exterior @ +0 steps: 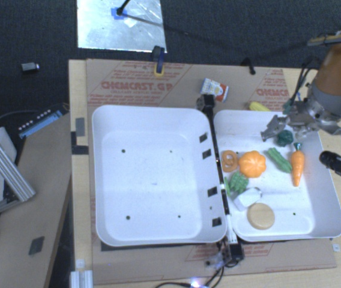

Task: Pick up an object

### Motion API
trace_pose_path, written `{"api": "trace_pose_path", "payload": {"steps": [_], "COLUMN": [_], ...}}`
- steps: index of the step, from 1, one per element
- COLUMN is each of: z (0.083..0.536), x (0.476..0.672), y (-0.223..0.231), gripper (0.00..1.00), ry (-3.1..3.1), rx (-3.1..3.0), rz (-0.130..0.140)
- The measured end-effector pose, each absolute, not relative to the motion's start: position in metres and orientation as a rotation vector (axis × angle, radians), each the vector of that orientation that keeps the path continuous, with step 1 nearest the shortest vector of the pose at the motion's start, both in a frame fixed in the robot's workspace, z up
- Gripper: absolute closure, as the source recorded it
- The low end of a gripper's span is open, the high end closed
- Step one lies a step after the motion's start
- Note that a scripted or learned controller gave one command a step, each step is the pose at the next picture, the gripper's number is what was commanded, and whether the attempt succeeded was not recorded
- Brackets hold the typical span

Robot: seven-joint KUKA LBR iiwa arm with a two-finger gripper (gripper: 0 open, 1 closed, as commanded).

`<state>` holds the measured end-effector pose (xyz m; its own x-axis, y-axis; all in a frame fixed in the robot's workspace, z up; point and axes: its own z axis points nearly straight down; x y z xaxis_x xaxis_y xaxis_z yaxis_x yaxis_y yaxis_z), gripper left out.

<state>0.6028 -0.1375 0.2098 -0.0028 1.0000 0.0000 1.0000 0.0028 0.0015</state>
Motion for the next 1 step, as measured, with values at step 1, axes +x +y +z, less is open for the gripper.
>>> {"api": "trace_pose_path", "payload": {"steps": [1], "z": [0.0859], "x": [0.552], "y": [-0.1954], "gripper": [0.0], "ry": [2.225], "rx": [2.234], "rz": [-0.006]}}
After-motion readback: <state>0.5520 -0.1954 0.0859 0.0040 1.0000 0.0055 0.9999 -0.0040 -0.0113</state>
